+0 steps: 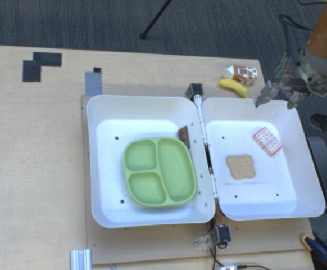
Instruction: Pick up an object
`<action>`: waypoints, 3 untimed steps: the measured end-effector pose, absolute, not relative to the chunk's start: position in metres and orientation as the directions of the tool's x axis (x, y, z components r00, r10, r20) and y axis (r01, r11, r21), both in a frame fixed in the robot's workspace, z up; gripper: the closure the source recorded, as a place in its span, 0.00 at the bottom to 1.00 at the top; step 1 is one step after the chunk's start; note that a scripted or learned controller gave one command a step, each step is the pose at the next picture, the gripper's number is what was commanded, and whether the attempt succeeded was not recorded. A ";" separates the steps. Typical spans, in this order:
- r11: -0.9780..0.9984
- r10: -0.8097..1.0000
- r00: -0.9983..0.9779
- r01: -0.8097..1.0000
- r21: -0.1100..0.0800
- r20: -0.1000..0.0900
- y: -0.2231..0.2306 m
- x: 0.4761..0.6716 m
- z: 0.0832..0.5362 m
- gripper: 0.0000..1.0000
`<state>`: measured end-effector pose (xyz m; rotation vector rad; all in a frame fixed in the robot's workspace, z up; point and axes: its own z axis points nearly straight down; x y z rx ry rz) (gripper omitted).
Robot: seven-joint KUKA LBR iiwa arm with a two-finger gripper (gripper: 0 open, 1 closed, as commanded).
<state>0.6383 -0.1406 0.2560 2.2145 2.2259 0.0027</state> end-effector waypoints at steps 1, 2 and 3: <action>0.003 1.000 -0.003 1.000 0.000 0.000 -0.164 0.573 0.199 0.00; 0.002 1.000 -0.002 1.000 0.010 -0.002 -0.137 0.551 0.088 0.00; 0.004 1.000 -0.004 1.000 0.017 0.000 -0.136 0.553 0.100 1.00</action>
